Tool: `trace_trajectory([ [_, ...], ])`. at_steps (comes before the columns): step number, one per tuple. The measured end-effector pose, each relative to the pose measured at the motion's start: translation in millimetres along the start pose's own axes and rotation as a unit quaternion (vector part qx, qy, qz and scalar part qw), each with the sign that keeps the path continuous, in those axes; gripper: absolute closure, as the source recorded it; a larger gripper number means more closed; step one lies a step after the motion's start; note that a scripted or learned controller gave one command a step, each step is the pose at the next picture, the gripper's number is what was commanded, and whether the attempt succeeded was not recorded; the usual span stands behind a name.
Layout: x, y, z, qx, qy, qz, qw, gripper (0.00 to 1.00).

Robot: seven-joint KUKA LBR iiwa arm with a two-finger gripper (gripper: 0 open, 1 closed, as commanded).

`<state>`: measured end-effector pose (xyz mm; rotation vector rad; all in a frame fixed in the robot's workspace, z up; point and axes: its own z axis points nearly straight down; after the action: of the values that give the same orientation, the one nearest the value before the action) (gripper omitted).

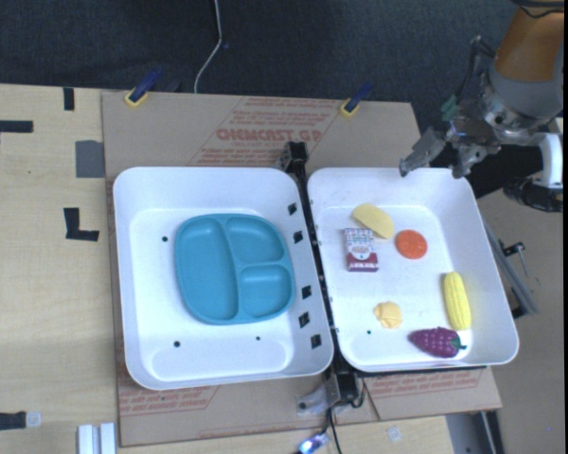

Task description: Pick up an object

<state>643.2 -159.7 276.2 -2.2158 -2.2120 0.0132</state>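
Observation:
The right bin holds several small things: a pale yellow lemon-shaped piece, an orange round piece, a red and white carton, a yellow corn cob, a small yellow-orange lump and a purple grape bunch. My gripper hangs above the far right rim of that bin, its two dark fingers spread apart with nothing between them. It is well clear of every object.
The left bin carries a blue divided plate. A row of black clips runs along the seam between the bins. Brown cardboard lies under both bins, and a cable trails off at the top.

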Motion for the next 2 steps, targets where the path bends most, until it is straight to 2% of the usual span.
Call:
trace_trajectory([
  [1,1,2,-8,-0.006,-0.001,-0.002,1.0000,0.00],
  [2,2,-5,53,-0.004,-0.001,-0.001,1.0000,0.00],
])
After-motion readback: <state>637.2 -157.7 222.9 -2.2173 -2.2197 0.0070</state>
